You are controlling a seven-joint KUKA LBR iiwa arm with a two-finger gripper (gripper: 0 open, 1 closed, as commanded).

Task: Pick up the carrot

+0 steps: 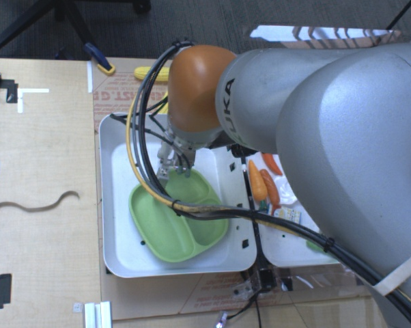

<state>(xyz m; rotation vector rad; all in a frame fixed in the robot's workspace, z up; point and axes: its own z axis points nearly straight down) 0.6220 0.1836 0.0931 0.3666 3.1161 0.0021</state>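
arm (315, 108) reaches in from the right, wrist low over the left bin (117, 203). gripper (173, 164) sits just above the far edge of the green divided dish (171, 231) — cannot tell how its grip stands; nothing seen held. carrot (260, 183) lies in the right bin (287, 251) near the divider, beside a second orange piece (272, 183) — well apart from the gripper.

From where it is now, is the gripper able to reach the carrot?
Probably yes. The gripper hangs over the green dish in the left bin; the carrot lies in the neighbouring bin, partly under the arm, nothing covering it.
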